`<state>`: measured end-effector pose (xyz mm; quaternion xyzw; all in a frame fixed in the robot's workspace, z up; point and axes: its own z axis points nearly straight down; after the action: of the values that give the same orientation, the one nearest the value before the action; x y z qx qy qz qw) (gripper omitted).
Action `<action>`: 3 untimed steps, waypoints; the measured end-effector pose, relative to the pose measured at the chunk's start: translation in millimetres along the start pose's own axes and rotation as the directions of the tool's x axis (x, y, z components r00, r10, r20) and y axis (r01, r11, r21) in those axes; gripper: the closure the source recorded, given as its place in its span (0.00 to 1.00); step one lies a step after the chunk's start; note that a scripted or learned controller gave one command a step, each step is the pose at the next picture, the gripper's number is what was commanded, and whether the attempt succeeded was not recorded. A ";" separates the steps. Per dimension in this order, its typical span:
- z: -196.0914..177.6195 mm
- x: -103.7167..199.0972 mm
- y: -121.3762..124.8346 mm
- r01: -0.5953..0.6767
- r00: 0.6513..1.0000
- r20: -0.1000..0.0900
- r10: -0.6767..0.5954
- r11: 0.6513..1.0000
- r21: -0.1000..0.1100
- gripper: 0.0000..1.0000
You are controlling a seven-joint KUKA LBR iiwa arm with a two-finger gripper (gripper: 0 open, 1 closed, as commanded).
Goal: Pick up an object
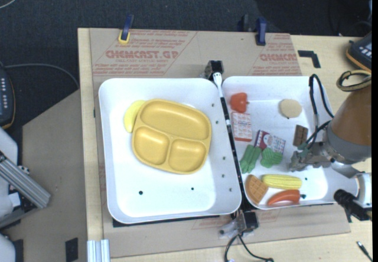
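The grey two-finger gripper (304,158) is lowered into the right shallow white plastic bin (266,85), probably so one of the toy foods piled there can be grabbed. Whether it's open or closed can't be made out, tbh. The yellow plastic corn cob (282,181) is pegged as the likely target. It's lying flat just beside the gripper, long, bumpy and easily pinched across.

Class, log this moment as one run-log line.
end effector: low in right bin | nearest: green toy | yellow tray: left bin
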<state>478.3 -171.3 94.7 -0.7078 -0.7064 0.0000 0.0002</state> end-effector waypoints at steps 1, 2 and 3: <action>-55.9 4.2 10.1 0.004 1.000 0.003 -0.004 1.000 -0.005 1.00; -117.0 10.2 15.9 0.004 1.000 0.003 -0.004 1.000 -0.008 1.00; -130.7 10.1 16.7 0.004 1.000 0.002 -0.004 1.000 -0.004 1.00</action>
<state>495.0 -161.3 225.4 -0.7065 -0.7077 -0.0006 -0.0020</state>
